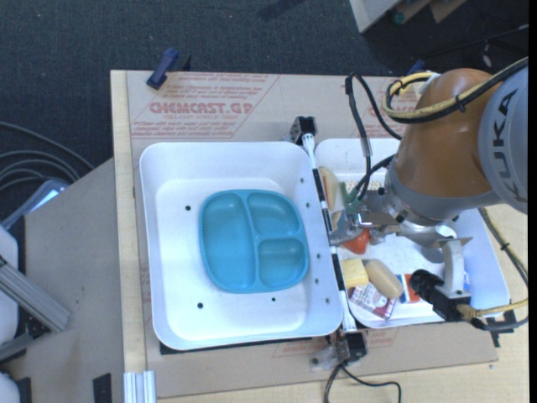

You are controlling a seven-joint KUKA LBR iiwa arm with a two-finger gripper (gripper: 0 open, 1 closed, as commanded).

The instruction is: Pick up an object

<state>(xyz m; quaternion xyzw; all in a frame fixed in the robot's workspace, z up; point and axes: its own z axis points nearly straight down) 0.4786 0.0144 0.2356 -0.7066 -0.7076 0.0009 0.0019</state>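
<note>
The objects I am reaching for are lying in the right bin (495, 285): a red piece (358, 242), a yellow block (353, 271), a tan roll (385, 280) and a printed packet (373, 300), crowded near the divider. My gripper (352, 225) is hanging just above the red piece; how it is set I cannot tell. The left bin (168, 225) is holding a blue sectioned plate (253, 240). Both bins are sitting on the surface (201, 103).

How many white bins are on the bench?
2. The left bin holds a blue divided plate. The right bin sits beside it, mostly covered by the arm, so things inside it may be hidden.
</note>
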